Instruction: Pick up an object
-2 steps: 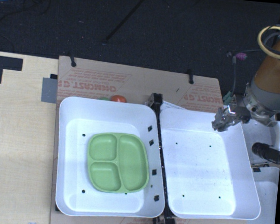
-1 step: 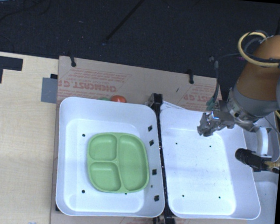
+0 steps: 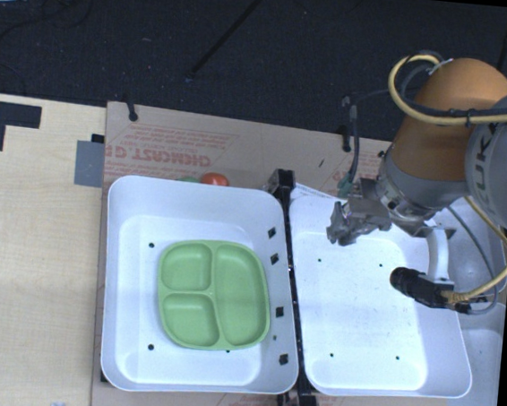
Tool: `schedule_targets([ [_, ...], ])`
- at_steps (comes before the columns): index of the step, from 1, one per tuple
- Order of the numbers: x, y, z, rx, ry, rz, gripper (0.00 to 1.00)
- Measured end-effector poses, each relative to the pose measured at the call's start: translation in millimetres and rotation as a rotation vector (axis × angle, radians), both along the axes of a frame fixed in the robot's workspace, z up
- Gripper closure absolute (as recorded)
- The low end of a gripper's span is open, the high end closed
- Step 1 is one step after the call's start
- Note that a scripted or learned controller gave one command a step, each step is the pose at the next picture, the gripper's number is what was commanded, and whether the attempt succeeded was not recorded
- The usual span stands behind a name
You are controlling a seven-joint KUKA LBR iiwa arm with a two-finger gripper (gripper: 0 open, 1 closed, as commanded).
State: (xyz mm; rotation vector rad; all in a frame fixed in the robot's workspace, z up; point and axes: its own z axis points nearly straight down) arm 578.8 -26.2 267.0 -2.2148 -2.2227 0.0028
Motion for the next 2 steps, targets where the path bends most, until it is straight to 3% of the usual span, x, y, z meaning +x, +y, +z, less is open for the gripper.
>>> schedule_targets([
  [2,-11.0,111.0,-18.4,0.000,0.000,0.001,1.00],
])
